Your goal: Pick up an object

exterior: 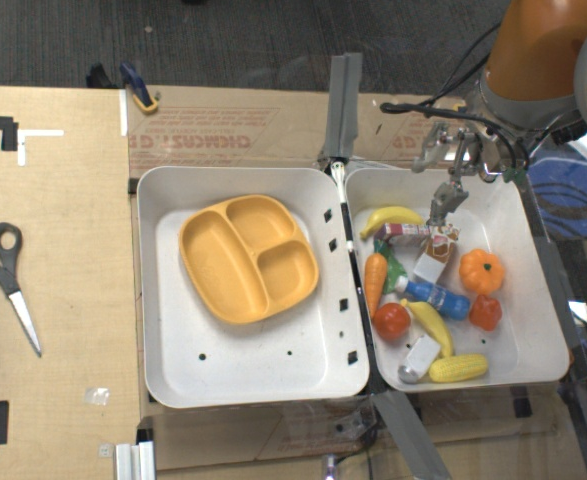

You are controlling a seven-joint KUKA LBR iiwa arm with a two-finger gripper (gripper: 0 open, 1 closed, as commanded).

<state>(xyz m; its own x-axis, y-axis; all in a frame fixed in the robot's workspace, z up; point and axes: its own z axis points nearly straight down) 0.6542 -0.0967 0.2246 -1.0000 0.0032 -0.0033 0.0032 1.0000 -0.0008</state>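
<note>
nothing lifted yet: every item lying loose in the right-hand shallow white bin (533,298), so the whole pick left to do. most likely target, judging by position, the small brown-and-white carton (434,259) or the red-and-white wrapped bar (410,231) beside it, both near the bin's far wall, about midway along it. directly under, or touching, the tip of the grey two-finger jaws (449,198), hanging down from the grey arm with the orange band (533,43) at the table's far right corner. impossible to tell whether the jaws stand wide or narrow; no object seen between them.

around that spot: a yellow banana (391,217) just toward the divider, an orange carrot (375,279) along the divider wall, a small orange pumpkin (480,271) toward the right wall, a blue plastic bottle (439,298) in the middle, a red tomato (391,319), a second yellow banana (433,327), a red pepper-like piece (485,313), and a yellow corn cob (458,368) by the near wall.

further out, in the left-hand white bin (163,368), a yellow three-compartment plastic plate (249,258). on the bare wooden table (63,268) by its left edge, grey-handled scissors (10,276).
</note>
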